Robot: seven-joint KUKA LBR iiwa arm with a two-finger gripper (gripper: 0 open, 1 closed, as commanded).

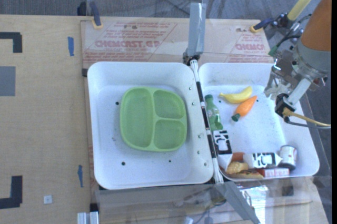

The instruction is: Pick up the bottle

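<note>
1. Against the 9 o'clock wall of the right bin (260, 131), the bottle (213, 113) lies on its side. It is a slim cylinder of translucent green plastic, with its cap toward 12 o'clock and its length running along the wall.
2. The end effector (277, 87) hangs over the same bin's 3 o'clock rim, well apart from the bottle. Whether it is wide or narrow cannot be told from this slant.
3. A smooth, curved yellow banana (237, 95) lies near the bottle, toward its 2 o'clock. Just beside the banana, at its 5 o'clock, is a carrot (246, 106), an orange cone whose green tip points to 7 o'clock.
4. Along that bin's 6 o'clock wall stands a small white cylindrical can (287, 154), beside flat packets (266, 161) with black-and-white labels.
5. The left bin (105, 112) is shallow white plastic with rounded corners and a speckled floor. At its centre lies a matte light-green plate (154, 119), a rounded square moulded into three compartments.
6. The desk (37, 128) at 9 o'clock is pale wood. A brown cardboard sheet (131, 39) with red print lies at 12 o'clock of the bins.
</note>
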